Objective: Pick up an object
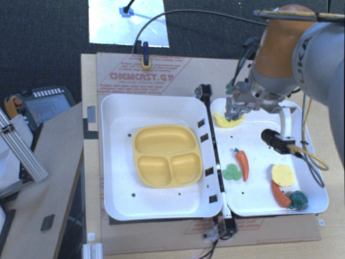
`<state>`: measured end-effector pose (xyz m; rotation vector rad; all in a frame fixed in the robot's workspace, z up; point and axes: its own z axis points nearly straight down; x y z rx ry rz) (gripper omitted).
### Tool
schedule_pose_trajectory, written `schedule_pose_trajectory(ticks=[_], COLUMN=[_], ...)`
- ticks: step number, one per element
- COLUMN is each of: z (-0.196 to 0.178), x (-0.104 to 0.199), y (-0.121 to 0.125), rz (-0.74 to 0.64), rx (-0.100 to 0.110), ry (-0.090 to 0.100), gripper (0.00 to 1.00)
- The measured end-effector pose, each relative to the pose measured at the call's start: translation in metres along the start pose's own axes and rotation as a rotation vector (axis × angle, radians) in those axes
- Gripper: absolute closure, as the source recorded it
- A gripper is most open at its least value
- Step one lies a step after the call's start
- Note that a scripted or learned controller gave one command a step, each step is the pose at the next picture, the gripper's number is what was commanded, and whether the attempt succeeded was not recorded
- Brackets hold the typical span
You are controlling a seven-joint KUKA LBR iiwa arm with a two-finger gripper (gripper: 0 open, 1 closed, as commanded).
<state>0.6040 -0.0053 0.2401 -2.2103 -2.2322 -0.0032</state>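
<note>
dark carpet floor [43, 31] | cardboard-topped bench [161, 72] | grey side table [51, 161]

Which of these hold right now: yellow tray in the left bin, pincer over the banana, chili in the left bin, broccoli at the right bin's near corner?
1. The yellow divided tray lies in the left bin. True.
2. The pincer is at the banana. True.
3. The chili lies in the left bin. False: it is in the right bin.
4. The broccoli sits at the right bin's far corner. False: near corner, beside the carrot.
</note>
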Motion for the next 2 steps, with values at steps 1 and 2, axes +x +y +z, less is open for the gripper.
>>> schedule_pose_trajectory(ticks=[1, 2], z=[0.010, 0.013], x=[0.049, 0.110], y=[0.006, 0.022], rz=[0.001, 0.000], rx=[0.000, -0.002], ry=[0.000, 0.001], gripper=[1.00, 1.00])
